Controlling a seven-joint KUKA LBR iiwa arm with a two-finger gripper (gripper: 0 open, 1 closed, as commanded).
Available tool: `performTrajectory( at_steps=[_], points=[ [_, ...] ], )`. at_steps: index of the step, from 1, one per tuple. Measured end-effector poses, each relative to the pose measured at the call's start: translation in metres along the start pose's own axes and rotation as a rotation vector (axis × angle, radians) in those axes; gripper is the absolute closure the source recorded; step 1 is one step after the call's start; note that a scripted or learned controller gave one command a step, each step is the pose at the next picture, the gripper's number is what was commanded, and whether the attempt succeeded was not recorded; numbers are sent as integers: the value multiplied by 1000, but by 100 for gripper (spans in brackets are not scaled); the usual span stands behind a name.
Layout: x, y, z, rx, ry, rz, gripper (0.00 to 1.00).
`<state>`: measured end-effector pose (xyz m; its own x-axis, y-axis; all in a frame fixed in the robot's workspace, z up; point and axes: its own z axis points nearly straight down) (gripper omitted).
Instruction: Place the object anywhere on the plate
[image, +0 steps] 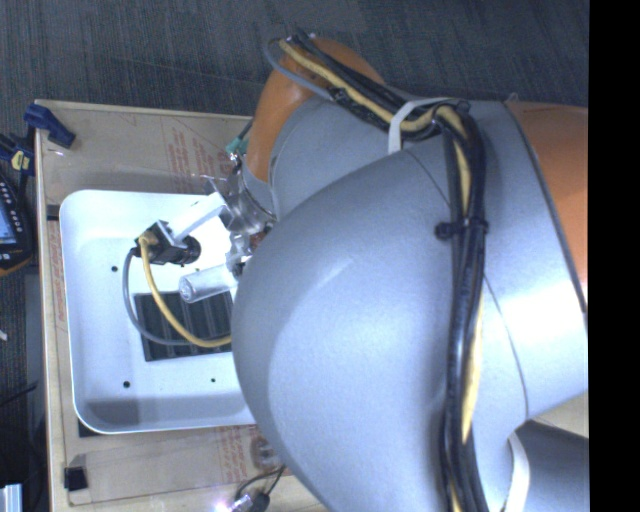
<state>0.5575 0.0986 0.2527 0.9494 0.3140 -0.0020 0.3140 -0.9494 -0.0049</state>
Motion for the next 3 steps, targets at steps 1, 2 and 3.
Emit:
performTrajectory(
  at_steps=[1, 2, 3],
  points=[
    [-57, -92, 42, -4, -5, -37, 100],
    [-18, -52, -5, -1, -6, -214, 100],
    [41, 22, 44, 0, -5, -266, 100]
  ],
)
